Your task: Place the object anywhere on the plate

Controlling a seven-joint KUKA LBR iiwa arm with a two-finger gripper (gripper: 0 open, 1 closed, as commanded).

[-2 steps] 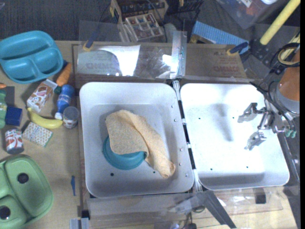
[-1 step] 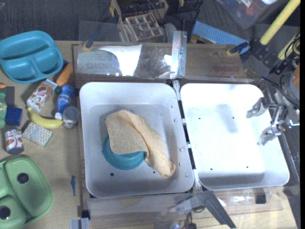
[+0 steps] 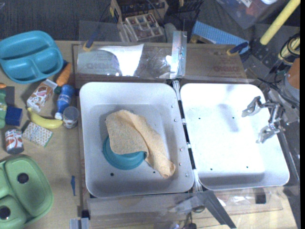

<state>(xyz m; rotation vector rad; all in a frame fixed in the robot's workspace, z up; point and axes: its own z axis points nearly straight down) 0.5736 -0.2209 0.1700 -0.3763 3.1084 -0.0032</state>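
In the left white bin (image 3: 90,128), a pale yellow-tan cloth (image 3: 136,137) covers a blue plate (image 3: 121,159). Left on the counter (image 3: 62,175): a yellow banana (image 3: 44,120), a turquoise tray (image 3: 31,56).

The bench (image 3: 57,175) bears two white bins (image 3: 90,175), a banana (image 3: 44,121), a blue tray (image 3: 31,56) and a green dish (image 3: 21,192).

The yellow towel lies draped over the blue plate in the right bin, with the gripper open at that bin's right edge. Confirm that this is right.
Not quite. The camera view shows the yellow towel draped over the blue plate in the left bin, not the right one. The gripper is indeed open at the right edge of the right bin, holding nothing.
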